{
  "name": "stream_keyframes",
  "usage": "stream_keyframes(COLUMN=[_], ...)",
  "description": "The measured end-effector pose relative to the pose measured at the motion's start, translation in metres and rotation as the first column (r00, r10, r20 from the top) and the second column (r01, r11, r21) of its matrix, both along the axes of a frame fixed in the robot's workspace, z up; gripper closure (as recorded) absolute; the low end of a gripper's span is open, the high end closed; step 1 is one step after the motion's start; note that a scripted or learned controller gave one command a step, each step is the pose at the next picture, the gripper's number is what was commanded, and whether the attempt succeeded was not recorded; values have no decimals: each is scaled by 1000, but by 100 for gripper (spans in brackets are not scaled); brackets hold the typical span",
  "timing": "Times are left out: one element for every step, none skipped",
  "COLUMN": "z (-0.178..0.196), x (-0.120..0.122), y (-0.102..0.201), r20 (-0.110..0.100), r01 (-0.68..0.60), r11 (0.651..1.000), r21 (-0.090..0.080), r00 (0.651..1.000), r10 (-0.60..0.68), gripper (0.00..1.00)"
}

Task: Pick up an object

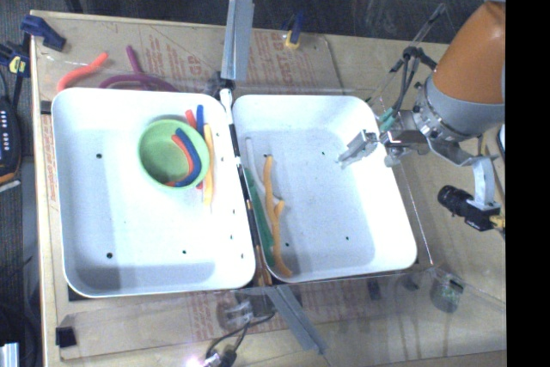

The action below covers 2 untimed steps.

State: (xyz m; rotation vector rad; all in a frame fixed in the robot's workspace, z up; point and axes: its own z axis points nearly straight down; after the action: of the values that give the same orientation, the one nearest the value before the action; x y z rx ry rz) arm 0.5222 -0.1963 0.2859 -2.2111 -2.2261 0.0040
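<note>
My gripper (354,147) hangs over the upper right part of the right bin (344,215), open, with nothing between its fingers. A long orange curved piece (271,195) and a thin green stick (259,219) lie along that bin's left wall, well to the left of the gripper. In the left bin (86,211) sits a green bowl (165,152) with red, blue and yellow curved strips (199,152) on its right rim.
The arm's grey wrist and orange band (468,56) stand over the bench right of the right bin. Orange and purple cords (112,75) lie on the bench behind the left bin. A metal bar (237,34) rises behind the divide between the bins.
</note>
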Motion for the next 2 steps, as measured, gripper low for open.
stream_keyframes(z=[-106, -193], x=[13, 30], y=[89, 85], r20=[-3, 8], r01=[373, 191], r11=[928, 982], r21=[-2, -8], r00=[928, 982], r10=[-373, -191], gripper=[0, 0])
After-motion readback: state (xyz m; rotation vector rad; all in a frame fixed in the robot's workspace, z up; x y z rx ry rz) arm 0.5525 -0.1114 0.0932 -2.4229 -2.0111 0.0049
